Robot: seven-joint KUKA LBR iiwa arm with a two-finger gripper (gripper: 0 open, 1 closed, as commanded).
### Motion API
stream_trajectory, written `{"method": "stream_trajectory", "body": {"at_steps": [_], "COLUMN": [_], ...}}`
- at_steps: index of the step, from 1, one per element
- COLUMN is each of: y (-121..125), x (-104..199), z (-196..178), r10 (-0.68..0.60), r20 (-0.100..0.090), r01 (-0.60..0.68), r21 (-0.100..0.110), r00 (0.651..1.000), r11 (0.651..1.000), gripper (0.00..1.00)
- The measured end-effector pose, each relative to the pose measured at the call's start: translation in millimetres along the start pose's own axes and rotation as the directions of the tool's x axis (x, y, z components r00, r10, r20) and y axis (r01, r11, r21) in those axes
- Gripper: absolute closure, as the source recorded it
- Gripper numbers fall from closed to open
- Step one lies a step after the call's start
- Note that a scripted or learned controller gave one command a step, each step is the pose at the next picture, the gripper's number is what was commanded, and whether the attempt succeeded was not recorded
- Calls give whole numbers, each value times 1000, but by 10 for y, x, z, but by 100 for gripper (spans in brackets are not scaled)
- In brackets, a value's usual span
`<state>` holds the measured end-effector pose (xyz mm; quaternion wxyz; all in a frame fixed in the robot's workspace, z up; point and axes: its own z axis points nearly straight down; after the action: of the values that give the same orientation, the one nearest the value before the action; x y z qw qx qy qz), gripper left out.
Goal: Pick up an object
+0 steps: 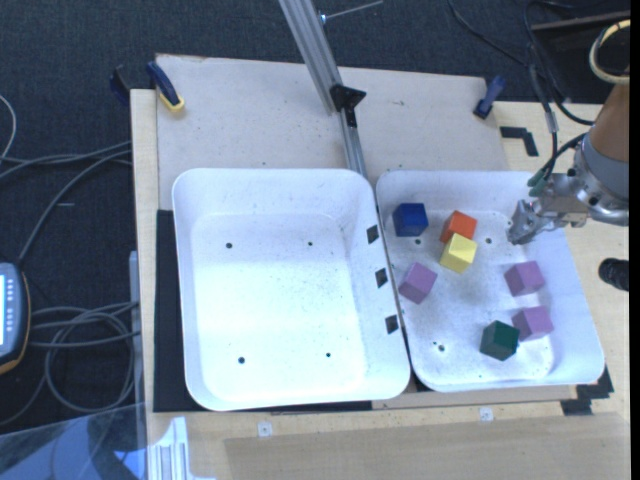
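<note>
**Camera view: gripper low over the right bin, blocks scattered below it**

Camera view looks down at a slant, so the nearest things are at the bottom. Nearest is the front rim of the left bin [300,393], a shallow white tray of thin plastic with rounded corners and small dark specks on its floor. It probably serves as the place where picked things go.

Beside it, the right bin [480,373] holds all the blocks, small cubes with matte faces. Nearest is a green block [498,340], with a purple block [534,321] touching it or just beside it. Farther back are a second purple block [524,277] and a third purple block [417,282], well apart. Then come a yellow block [458,254] touching an orange block [460,225], and a blue block [409,219] near the left wall. They lie loose and turned at random, likely so that any one can be the target.

The gripper [522,230] hangs at the far right side of this bin, above bare floor, near the second purple block. Nothing is seen between its fingers, and I cannot tell whether they are apart or together.

Farthest is the brown board [260,118], held by blue clamps [165,86], with a metal pole [310,38] leaning across it.
</note>
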<state>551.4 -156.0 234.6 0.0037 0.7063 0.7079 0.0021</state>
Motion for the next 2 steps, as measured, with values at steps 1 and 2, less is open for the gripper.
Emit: {"method": "stream_trajectory", "body": {"at_steps": [1,2], "y": [10,78], "x": [0,582], "z": [-97,-46], "r10": [1,-5], "r20": [-1,-5], "r01": [-1,5], "r21": [4,8], "r00": [1000,1000], "r11": [1000,1000], "gripper": [100,100]}}
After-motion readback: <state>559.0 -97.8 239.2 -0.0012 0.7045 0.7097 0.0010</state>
